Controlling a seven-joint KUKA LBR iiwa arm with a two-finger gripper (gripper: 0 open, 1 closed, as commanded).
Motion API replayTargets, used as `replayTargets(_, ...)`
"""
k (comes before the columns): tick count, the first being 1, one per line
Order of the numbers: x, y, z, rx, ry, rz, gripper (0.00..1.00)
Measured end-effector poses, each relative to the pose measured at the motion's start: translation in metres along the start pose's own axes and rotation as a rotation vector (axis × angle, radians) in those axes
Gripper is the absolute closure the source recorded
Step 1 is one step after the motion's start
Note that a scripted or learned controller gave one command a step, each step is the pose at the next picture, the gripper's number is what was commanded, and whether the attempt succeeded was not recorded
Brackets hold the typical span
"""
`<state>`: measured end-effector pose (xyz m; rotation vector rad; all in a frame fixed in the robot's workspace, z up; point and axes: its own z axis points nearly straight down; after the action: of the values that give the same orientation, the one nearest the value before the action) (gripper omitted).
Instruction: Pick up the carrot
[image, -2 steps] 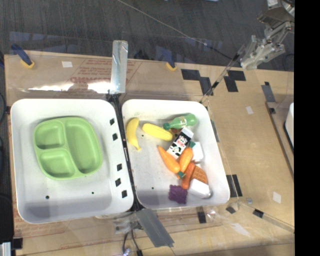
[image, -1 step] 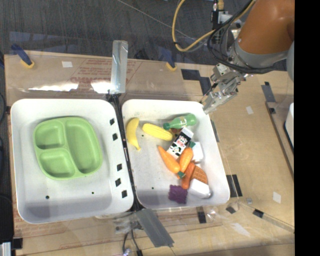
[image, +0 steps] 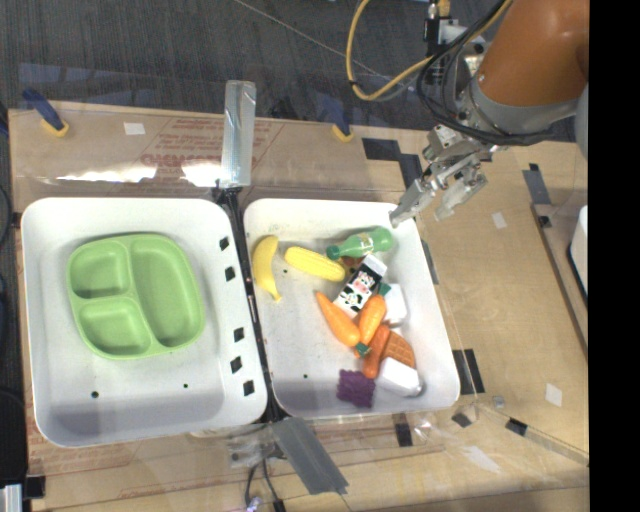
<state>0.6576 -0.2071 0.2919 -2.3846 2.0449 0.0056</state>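
Carrot (image: 339, 320) lies wedged between milk carton (image: 358, 288) and grapes (image: 354, 387).

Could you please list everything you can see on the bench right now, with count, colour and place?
bins: two, white, side by side on the bench.
divided plate: one, green, in the left bin.
banana: one, yellow, left part of the right bin.
corn cob: one, yellow, right of the banana.
bottle: one, green, near the right bin's far right corner.
carton: one, black and white, middle of the right bin.
carrots: looks like three, orange, clustered below the carton.
grapes: one bunch, purple, near the front wall.
arm: one, grey and orange, coming in from the right.
hand: one, above the right bin's far right corner, away from the carrots.
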Motion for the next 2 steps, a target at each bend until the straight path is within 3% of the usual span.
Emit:
replayTargets(1,-0.026,0.061,0.096,-0.005,-0.004,-0.076,0.0)
replayTargets(2,-0.067,0.089,0.193,0.012,0.005,-0.245,0.0)
